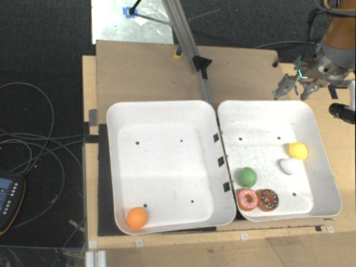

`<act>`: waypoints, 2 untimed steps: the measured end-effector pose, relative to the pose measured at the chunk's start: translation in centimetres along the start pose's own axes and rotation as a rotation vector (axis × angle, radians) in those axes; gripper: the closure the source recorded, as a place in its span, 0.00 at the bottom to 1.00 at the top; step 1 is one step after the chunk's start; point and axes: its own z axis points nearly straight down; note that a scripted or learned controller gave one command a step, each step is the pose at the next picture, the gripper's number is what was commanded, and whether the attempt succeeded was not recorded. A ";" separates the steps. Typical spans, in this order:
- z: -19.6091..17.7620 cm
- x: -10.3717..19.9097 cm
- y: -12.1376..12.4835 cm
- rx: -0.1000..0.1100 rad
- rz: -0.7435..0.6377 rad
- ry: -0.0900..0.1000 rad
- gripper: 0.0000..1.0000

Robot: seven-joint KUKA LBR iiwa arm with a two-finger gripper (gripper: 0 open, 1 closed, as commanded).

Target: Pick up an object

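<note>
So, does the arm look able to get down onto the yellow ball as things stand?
Probably yes. The yellow ball lies uncovered in the right bin, apart from the white object beside it, and the hand hovers open above that bin's far rim.

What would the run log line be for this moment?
hand: open, above right bin's far edge | holding: nothing | right bin: five objects | left bin: orange ball

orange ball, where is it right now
The orange ball lies in the near left corner of the left bin in the camera view, alone there, far from the pincer.
</note>
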 end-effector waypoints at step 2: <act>3.8 -0.2 0.0 -0.001 0.001 -0.001 0.00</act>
